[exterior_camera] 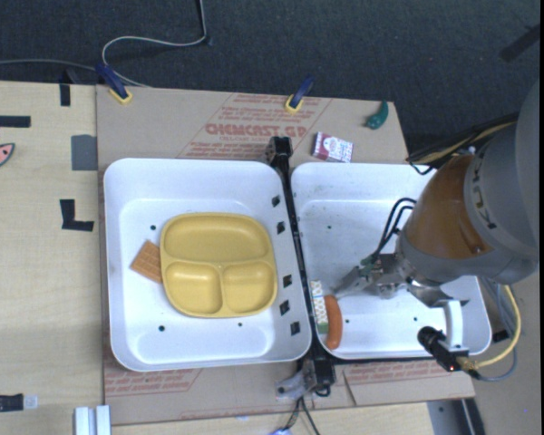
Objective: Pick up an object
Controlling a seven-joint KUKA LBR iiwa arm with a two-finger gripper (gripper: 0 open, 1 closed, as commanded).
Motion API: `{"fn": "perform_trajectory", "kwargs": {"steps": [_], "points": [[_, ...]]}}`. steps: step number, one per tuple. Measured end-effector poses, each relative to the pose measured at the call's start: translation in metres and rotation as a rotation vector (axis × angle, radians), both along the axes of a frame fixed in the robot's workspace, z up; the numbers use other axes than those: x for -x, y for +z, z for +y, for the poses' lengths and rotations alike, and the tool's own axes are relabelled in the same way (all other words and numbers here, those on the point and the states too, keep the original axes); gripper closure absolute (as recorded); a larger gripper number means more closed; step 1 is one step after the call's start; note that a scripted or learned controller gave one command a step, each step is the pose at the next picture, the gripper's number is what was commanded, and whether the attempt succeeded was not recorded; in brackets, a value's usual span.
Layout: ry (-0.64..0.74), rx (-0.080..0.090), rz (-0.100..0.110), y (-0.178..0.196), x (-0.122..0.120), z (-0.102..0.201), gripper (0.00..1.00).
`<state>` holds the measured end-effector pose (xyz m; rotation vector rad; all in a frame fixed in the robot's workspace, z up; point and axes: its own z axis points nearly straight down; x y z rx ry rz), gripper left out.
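Hotdog, orange-red sausage in a pale bun, lies upright along the left wall of the right bin, near its front corner. Pincer hangs just above and right of it, fingers slightly apart, gripping nothing. Left bin bears a yellow tray over a brown cracker.

A yellow plastic three-compartment plate lies flat at the left bin's centre. A thin brown wafer-like piece pokes out from under it at nine o'clock. An orange carrot-shaped toy lies lengthwise at the right bin's seven o'clock corner.
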<state>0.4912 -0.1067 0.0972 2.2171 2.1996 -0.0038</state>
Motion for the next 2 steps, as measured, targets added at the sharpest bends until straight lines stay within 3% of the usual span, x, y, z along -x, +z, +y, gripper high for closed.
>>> {"fn": "perform_trajectory", "kwargs": {"steps": [1, 2], "points": [[0.002, -0.006, 0.004, 0.0089, 0.0001, 0.0025, 1.00], [0.001, -0.006, 0.004, 0.0088, 0.0001, 0.0024, 0.00]]}}
